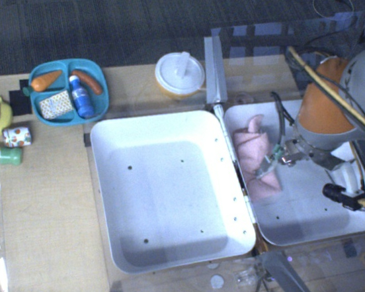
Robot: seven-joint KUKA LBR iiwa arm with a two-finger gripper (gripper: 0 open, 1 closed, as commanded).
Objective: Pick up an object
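Left of the bins, on the bench [46,227], a blue divided plate [95,73] of toy food and a few small toys beside it are noted; a white lidded cup [180,73] stands behind the left bin [168,190]. None of these is within the work in hand.

The task's thing is taken to be the pink cloth [256,155], lying crumpled in the right bin [312,221], against that bin's left wall, just beside the divider between the two bins.

The gripper [272,159] is seen low over the cloth's right-hand side, at or touching its folds, the arm [327,106] reaching in from the right. The state of the jaws cannot be told: the fingertips are small, dark and merged with the cloth's shadow, and no fold can be confirmed between them. No hold is recorded.

Judgement on the step: a grasp on the cloth appears to be under way. For a good grasp, a raised fold should be taken rather than a flat edge, the fingers being pressed well into the fabric before closing. The lift should be straight up, clear of the bin wall close by, since limp cloth is likely to slip or drag.

Hard to make out: the wrist fittings and cables at right overlap the bin floor; the arm's upper part is cut off by the frame edge.
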